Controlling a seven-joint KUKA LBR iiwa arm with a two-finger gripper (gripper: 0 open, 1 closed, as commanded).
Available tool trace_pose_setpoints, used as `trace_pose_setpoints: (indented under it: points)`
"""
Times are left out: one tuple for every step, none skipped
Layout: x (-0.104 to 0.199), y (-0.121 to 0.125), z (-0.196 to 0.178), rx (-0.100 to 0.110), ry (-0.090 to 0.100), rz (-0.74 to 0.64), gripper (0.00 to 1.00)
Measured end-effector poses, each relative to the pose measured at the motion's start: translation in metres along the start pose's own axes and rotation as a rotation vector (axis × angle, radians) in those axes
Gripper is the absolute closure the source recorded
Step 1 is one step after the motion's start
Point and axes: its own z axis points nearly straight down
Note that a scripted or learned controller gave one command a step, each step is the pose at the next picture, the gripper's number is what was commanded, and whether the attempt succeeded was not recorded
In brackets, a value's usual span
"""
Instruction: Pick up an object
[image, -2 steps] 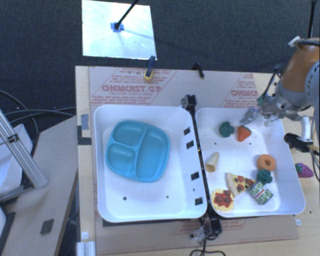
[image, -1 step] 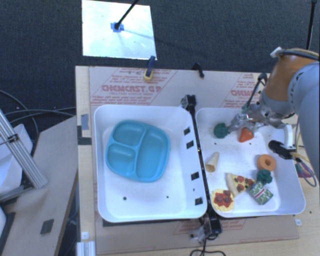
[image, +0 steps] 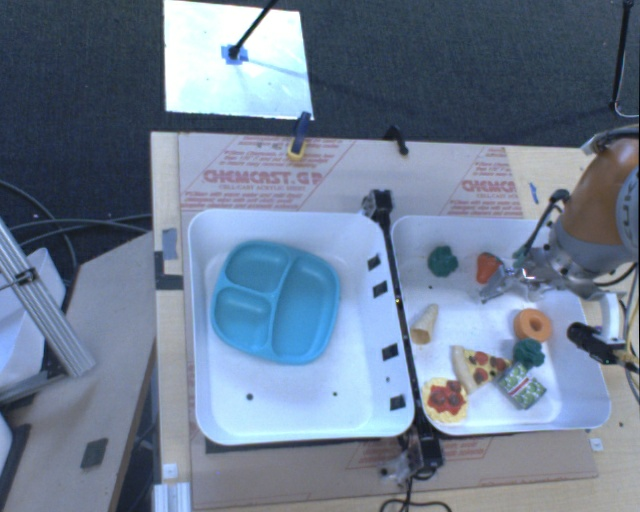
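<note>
Several small toy foods lie in the right white bin (image: 590, 405), and the gripper (image: 497, 287), fingers state unclear, is low beside the small red-orange piece (image: 487, 267) at upper right, so approach seems in hand; next it must close on it.

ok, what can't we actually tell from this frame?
- Gripper: fingertips too small and blurred in the camera view to tell how it stands against the red toy.
- Arm: cut off by the right edge.
- Small packet: label too small to read.
- Green toy: partly overlaps the packet, so whether they touch is unclear.
</note>
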Motion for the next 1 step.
trace_pose_setpoints:
  points:
    - [0.0036, 0.0676, -0.0019, -0.004, 0.000, -0.009, 0.00]
